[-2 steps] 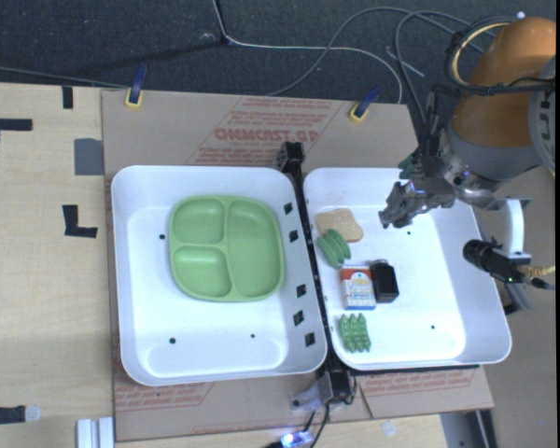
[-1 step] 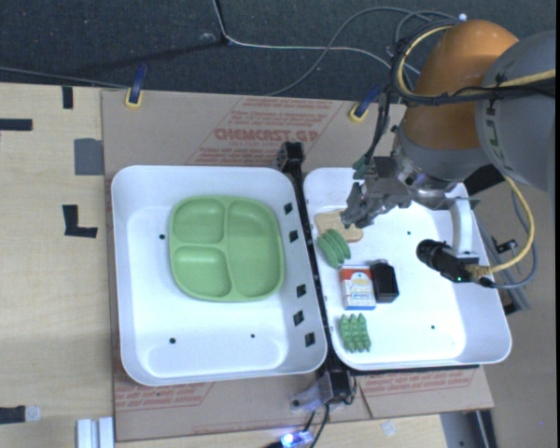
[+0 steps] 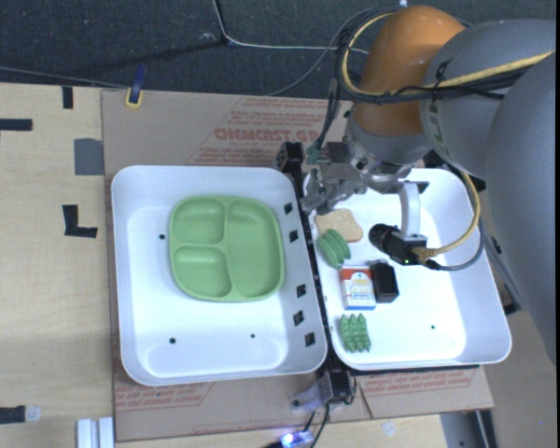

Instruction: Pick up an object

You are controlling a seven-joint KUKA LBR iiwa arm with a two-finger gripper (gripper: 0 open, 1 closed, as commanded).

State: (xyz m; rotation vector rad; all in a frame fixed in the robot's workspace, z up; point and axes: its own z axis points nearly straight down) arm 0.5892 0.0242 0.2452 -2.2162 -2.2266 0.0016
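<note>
Tool (image 3: 329, 192) low over the back-left corner of the right bin (image 3: 467, 339), just above the tan bread-like piece (image 3: 341, 224); finger spacing not readable under the wrist clutter, so can't tell wide or narrow, and nothing visibly gripped. Candidate picks all in the right bin, clustered along its left wall: tan piece, green ridged pod (image 3: 334, 247) touching it in front, red-and-white box (image 3: 358, 287) beside a small black block (image 3: 385, 282), green bumpy piece (image 3: 355, 332) nearest the front. Left bin (image 3: 131, 250) carrying just the green divided plate (image 3: 228, 248). Likely risks: descent this close to the divider between bins clipping the wall or the black clips there; tan piece lying flat, so fingers probably skating over it; pod touching it, so a double grab or a nudge out of reach; loose yellow cable (image 3: 457, 241) near the black block snagging on retract.
</note>
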